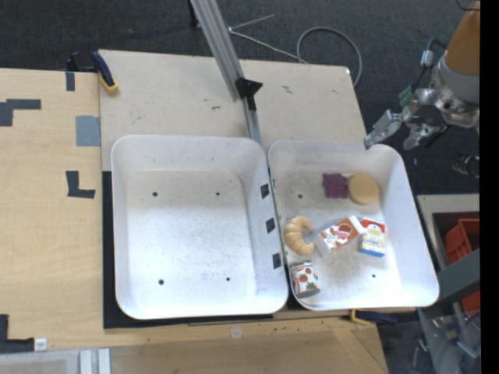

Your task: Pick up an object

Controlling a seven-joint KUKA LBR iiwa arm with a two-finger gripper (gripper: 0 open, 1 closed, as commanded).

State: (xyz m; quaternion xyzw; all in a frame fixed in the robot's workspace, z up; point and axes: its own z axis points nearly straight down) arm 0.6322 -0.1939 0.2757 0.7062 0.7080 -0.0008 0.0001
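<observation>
Since every object lies loose in the right bin (413, 209) and nothing sits between the fingers of the hand (399, 128), the pick looks barely begun: by my reading the approach, the descent, the grasp and the lift are all left to do.

The candidates are clustered in the right half of the frame. A purple block (335, 185) and a round tan disc (363, 188) lie touching or nearly so in the bin's upper part. Below them sit a croissant-shaped pastry (299, 235), a red and white carton (337, 234) just beside it, and a second small carton with blue on it (373, 238) to its right. Another red and white carton (305, 279) rests near the bin's lower left corner. The left bin (125, 209) holds no objects that I can make out.

The arm enters from the upper right of the frame, its orange band (470, 41) above the grey wrist. The hand hangs outside the right bin, just beyond its upper right corner, fingers spread apart and gripping nothing, pointing down and toward the left. It is well apart from all the objects; the tan disc is the nearest.
</observation>
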